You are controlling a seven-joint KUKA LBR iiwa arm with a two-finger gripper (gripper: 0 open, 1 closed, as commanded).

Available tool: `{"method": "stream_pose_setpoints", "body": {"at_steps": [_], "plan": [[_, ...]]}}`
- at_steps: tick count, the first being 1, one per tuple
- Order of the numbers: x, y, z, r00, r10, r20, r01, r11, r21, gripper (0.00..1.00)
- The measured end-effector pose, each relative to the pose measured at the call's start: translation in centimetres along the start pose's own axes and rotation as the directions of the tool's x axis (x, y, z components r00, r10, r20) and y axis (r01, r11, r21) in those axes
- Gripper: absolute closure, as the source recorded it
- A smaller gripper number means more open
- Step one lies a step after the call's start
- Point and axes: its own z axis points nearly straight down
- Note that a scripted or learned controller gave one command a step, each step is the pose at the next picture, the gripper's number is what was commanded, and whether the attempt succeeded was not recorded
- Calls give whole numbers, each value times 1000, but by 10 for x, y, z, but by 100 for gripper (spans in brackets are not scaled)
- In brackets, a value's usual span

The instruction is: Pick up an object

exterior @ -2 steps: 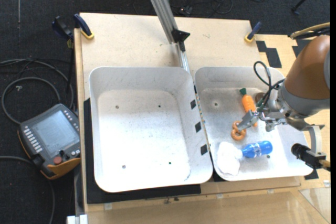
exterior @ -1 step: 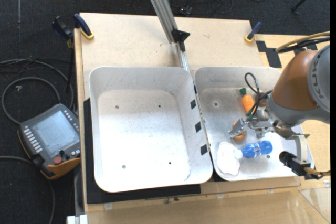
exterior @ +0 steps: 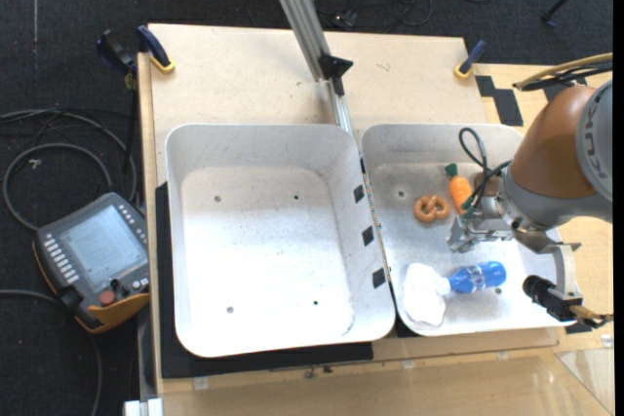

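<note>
Right bin (exterior: 390, 143), glossy white plastic with rounded corners, holds a brown twisted pretzel (exterior: 430, 208), an orange carrot-shaped toy (exterior: 458, 187), a clear blue-labelled bottle (exterior: 477, 277) lying flat and a crumpled white cloth (exterior: 424, 294). Metal gripper (exterior: 471, 234) sits centre-right of frame, just right of the pretzel, above the bottle; can't tell if it's open, closed or gripping. Grey-orange arm (exterior: 556, 161) enters from the right edge, wrist angled down-left. Left bin (exterior: 175, 151) at centre-left.
</note>
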Motion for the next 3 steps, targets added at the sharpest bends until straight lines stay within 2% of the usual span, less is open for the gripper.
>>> {"method": "stream_pose_setpoints", "body": {"at_steps": [2, 3], "plan": [[1, -4, -109, 1000, -4, 2, 4, 1000, -5, 100], [53, 19, -101, 1000, -10, -1, 10, 1000, -1, 100]]}}
